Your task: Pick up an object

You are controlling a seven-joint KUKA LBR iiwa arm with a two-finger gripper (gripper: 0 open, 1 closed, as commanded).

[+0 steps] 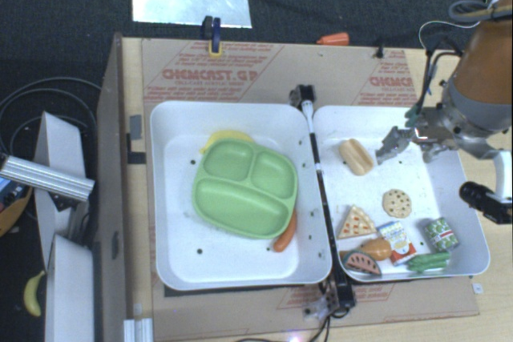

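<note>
Just left of the claw [396,145], in the right bin [473,196], sits the bread roll [356,156], and that looks like our nearest candidate. It lies on the bin floor near the divider, tan and oblong, smooth-crusted, with bare white plastic all round it. We see the claw low over the bin, its grey fingers angled down and to the left, but whether they stand spread or pressed together we cannot tell from here. Nothing is visibly pinched.

To do this well, we would want the fingers straddling the roll across its narrow width, not its length, and coming down plumb so it doesn't skid on that slick floor.

Below the claw, the round cookie [396,203] lies flat and speckled; a thin disc like that gives little edge to grab, we reckon. Further down and left is the pizza wedge [355,223], triangular and flat too. Lower still the clutter thickens: a watermelon slice [361,263], a green can [441,235] on its side, a green pea pod [428,262], packed close. We would steer clear of that crowd.

Well off to the claw's left, in the left bin [172,188], a glossy green divided tray [244,187] lies face up, an orange carrot [284,236] poking out beside it.
</note>
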